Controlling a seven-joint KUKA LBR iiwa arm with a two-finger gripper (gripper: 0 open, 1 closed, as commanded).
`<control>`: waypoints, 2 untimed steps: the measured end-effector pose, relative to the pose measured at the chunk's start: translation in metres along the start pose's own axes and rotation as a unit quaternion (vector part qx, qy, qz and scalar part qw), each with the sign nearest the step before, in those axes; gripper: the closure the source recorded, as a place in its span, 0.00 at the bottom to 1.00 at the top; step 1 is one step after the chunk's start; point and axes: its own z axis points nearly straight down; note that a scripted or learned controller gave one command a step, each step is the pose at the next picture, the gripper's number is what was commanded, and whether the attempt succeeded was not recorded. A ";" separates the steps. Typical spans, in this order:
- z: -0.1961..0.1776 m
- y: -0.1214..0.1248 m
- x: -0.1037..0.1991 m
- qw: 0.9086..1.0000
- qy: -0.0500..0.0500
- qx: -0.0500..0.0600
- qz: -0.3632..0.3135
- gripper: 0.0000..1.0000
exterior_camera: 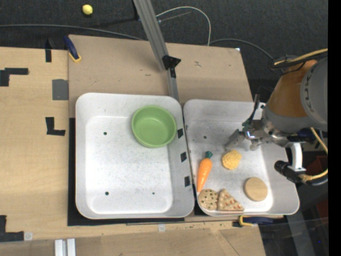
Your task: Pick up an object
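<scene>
**Ana:** What can the robot pick up?

**Ben:** There are five toy foods in the right bin [213, 113]. A bumpy yellow piece [231, 160] lies near the middle. An orange carrot [204, 173] with a green top lies left of it, close to the bin's left wall. A round tan disc [256, 189] sits lower right. A cookie with dark chips [208, 199] and a waffle-like wedge [229, 201] lie side by side at the front edge, touching each other. The carrot's tip points down at the cookie.

**Ana:** Where is the gripper?

**Ben:** The gripper [242, 139] is over the right bin, just above the yellow piece. I cannot tell if it touches it.

**Ana:** Are the fingers open?

**Ben:** One grey finger [234, 140] sticks out to the left. I cannot tell if the fingers are spread or pressed together. Nothing shows between them.

**Ana:** What else is there?

**Ben:** A green bowl [154, 126] stands upright in the left bin [106, 164], near its top right corner. A little yellow ball [87, 9] lies far away on the dark floor.
</scene>
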 end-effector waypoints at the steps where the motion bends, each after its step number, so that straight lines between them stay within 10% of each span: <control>1: -0.013 0.001 0.000 1.000 0.000 -0.002 -0.001 1.00; 2: -0.059 -0.007 0.000 1.000 -0.001 -0.005 0.000 1.00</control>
